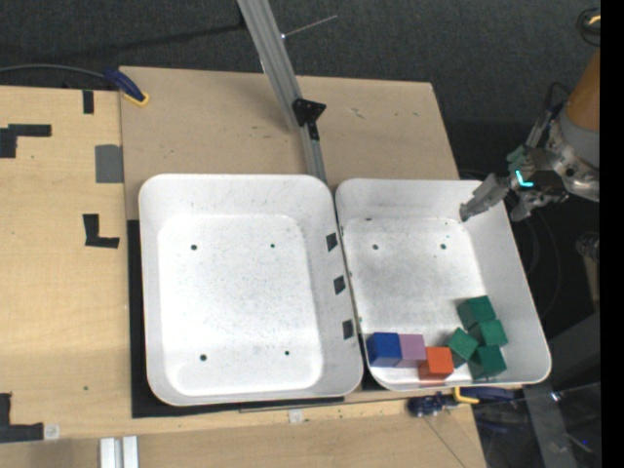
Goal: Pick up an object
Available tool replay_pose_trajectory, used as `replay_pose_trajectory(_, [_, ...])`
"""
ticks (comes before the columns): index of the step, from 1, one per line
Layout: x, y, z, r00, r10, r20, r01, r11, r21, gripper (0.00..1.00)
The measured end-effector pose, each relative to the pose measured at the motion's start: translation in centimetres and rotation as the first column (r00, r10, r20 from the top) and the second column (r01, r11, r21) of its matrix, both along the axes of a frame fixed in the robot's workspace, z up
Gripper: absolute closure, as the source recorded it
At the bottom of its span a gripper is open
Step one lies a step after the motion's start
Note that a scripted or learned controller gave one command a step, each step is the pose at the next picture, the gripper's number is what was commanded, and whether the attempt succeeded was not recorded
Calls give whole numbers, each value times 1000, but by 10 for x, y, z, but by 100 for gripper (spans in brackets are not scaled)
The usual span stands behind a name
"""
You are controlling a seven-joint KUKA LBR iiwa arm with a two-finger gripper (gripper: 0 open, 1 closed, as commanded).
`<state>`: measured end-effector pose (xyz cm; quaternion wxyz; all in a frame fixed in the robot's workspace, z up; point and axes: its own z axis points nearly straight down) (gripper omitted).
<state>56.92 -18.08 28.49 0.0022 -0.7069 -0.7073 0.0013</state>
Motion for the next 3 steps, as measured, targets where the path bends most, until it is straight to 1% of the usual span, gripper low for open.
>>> replay_pose_trajectory(1, [1, 0, 2, 1000, 2, 4, -2, 1000, -1, 0])
replay_pose_trajectory(2, [1, 3, -41, 1000, 1, 0, -1, 1000, -1, 0])
replay_pose_trajectory(3, [1, 6, -106, 1000, 1, -3, -1, 1000, 0, 0])
